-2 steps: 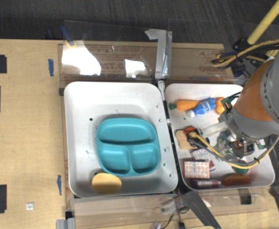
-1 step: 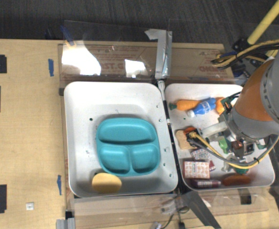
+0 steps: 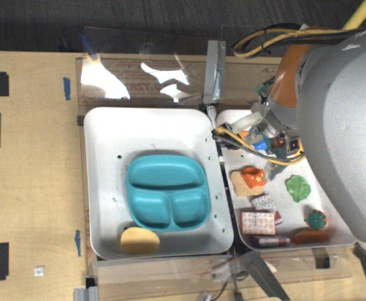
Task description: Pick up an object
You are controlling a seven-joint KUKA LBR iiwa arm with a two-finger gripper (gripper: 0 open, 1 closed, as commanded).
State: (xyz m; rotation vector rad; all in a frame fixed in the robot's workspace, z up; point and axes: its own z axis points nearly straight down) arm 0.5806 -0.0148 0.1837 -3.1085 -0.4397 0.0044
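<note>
Orange object in right bin, arm above it.

Your arm shows as a broad, smooth grey shell, rounded like a drum and matte in finish. You can see the orange band next to it, curving around the narrower section above the wrist. Past that band sits a cluster of metal-coloured and dark parts at the wrist, with small blue and orange bits among them. Yellow and black cables loop along the arm's upper side, and more yellow-and-black wiring trails from the wrist hardware.
</note>
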